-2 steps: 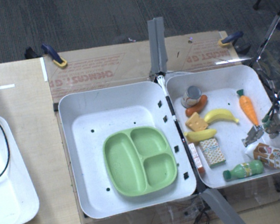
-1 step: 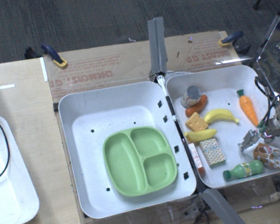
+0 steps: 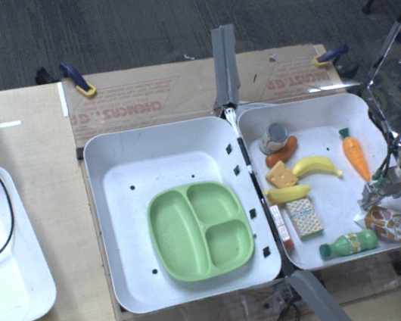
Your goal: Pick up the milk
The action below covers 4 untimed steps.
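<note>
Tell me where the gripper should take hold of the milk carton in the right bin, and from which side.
Probably across the milk carton's flat side panels, coming from above. It lies tipped in the right bin's near right corner, walls close behind it and the green bottle on its left. The gripper hovers beside it.

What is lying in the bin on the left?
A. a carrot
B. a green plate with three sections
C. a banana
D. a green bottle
B: the green plate with three sections lies in the left bin, while the carrot, banana and green bottle are all in the right bin.
</note>
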Tool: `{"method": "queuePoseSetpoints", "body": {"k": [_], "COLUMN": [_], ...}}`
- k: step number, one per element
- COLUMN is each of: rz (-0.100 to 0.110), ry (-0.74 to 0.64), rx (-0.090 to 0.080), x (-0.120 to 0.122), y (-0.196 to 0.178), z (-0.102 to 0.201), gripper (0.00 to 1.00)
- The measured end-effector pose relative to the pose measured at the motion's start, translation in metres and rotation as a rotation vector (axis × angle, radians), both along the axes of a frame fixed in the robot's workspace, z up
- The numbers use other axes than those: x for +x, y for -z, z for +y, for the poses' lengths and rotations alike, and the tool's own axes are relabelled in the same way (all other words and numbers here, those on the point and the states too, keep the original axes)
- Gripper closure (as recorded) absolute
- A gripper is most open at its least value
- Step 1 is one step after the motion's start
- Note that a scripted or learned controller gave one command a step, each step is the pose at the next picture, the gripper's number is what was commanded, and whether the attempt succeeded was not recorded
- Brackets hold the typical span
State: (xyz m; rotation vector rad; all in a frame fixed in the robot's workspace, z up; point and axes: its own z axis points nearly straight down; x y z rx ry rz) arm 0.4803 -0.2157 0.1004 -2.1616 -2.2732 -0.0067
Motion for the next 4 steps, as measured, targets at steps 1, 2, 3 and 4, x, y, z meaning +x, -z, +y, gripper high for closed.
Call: {"method": "queuePoseSetpoints", "body": {"k": [1, 2, 3, 4], "rz": [0.003, 0.001, 0.002, 0.002], "ry": [-0.002, -0.003, -0.003, 0.186], "rx": [0.005, 0.002, 0.003, -0.007], "x": [0.000, 0.001, 0.001, 0.045], "y": [0.001, -0.009, -0.008, 0.010], "z": [0.002, 0.001, 0.002, 0.044], "gripper": [0.00, 1.00, 0.00, 0.00]}}
